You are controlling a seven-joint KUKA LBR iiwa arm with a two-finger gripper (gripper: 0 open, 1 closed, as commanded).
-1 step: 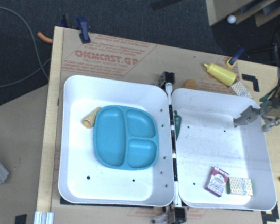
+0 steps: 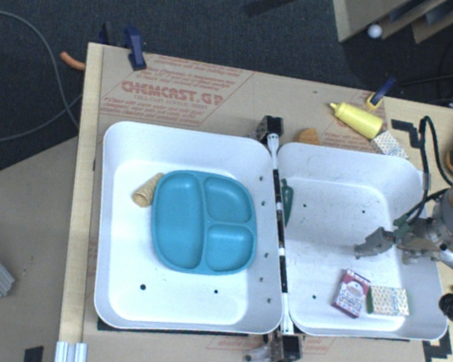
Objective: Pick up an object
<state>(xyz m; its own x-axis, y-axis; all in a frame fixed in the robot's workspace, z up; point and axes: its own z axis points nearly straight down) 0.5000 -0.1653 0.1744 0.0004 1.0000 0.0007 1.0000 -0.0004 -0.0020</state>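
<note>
- My jaws (image 2: 371, 244) hang over the right bin (image 2: 336, 180), reaching in from its right side; I cannot tell whether they are wide or narrow, and nothing shows between them.
- The nearest things to take lie just below my jaws in the picture, toward the near edge of the bin: a small red box (image 2: 351, 293) and, touching its right side, a pale patterned packet (image 2: 389, 301).
- Well off to my left, in the other bin (image 2: 118, 202), sit a blue divided tray (image 2: 204, 221) and a tan cone-shaped piece (image 2: 146, 189) at its far corner — too far to bother with, I judge.
- To do this well I should pick the red box — centre over it, turn across its short width, and come straight down.
- The risk is catching the packet's edge, so I should bias away from it.
</note>
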